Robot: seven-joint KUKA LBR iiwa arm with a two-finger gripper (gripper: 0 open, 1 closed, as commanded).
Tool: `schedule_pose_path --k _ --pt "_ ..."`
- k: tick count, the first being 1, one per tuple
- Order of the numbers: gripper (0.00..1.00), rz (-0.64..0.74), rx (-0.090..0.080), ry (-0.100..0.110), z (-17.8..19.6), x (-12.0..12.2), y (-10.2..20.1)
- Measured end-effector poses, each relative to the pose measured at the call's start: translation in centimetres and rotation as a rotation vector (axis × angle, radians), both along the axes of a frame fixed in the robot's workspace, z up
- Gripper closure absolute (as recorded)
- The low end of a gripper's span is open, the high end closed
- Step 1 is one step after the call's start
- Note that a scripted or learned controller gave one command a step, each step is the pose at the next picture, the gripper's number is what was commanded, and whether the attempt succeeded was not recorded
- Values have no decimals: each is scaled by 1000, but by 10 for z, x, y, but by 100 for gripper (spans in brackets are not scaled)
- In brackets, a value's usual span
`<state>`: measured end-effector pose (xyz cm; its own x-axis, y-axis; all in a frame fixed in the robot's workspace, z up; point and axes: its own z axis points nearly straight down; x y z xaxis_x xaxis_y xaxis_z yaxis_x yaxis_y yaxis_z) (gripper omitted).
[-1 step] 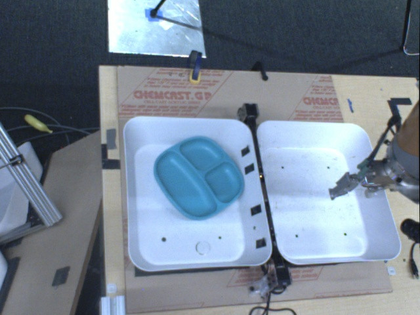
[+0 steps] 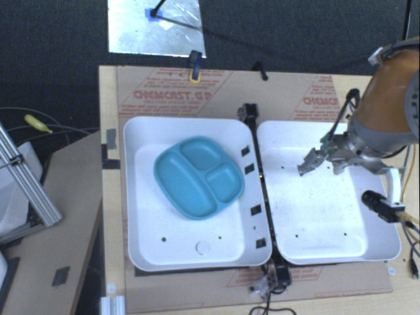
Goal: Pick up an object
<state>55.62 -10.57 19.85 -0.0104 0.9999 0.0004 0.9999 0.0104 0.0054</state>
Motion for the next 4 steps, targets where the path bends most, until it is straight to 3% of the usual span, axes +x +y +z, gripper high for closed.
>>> schedule_pose_path --k 1,2,3,4 --pt "0 9 7 1 -14 39 200" --pt "0 -2 0 -2 -116 30 248" --pt "0 -8 -9 48 -112 72 273" --pt "0 -4 20 38 -111 72 241"
